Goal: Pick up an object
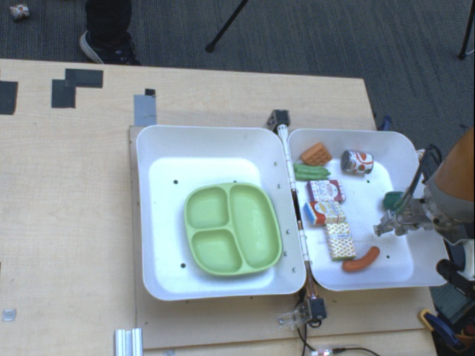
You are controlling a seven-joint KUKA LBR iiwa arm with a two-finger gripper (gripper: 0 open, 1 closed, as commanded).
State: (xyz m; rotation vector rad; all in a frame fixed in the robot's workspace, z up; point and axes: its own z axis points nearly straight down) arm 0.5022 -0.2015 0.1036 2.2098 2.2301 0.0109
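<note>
Here's the arm reaching in over the right bin (404, 148), its claw (391, 225) low near that bin's right side, and whether it is spread or pinched I cannot tell, the tips are a grey blur. Nothing shows between them, so no object is in hand yet. Candidates are lined up along the bin's left half: an orange wedge (316, 154) at the top, a green pod (311, 172) under it, a red-and-white packet (326, 192), a checkered packet (341, 239) lower down, and a red sausage (361, 259) lying nearest the claw, just below and left of it. A small can (358, 162) sits on its side up top, and a green thing (393, 199) lies just above the wrist. The left bin (148, 199) carries a green divided plate (233, 229) on this tabletop. The risks, as I read it: the sausage is round and could roll out of a pinch; the flat packets give little to grip; and a descent close to the bin wall could clip the rim or shove items aside.
</note>
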